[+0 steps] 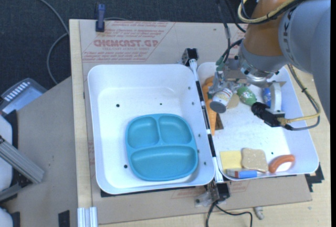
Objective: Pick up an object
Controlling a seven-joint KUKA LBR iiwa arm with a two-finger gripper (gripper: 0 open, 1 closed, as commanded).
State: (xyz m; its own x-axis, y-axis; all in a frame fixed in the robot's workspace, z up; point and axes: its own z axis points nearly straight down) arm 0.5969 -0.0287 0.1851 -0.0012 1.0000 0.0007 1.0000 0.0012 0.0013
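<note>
My gripper (222,83) hangs low over the back left part of the right bin (302,139), under the orange band of the arm. Right below it lies a small tan jar with a pale lid (221,100), tilted on its side. An orange piece (209,86) lies against the bin's left wall beside the jar. A green object (246,96) and a blue-and-white item (269,98) rest just right of the gripper. Whether the jar is touched by the gripper is hidden by the wrist.
Along the right bin's front edge lie a yellow block (230,159), a tan toast-like piece (254,158), an orange-and-white ring (282,163) and a marker (243,173). The left bin (105,89) holds a blue divided plate (160,146). A black cable plug (268,115) trails from the wrist.
</note>
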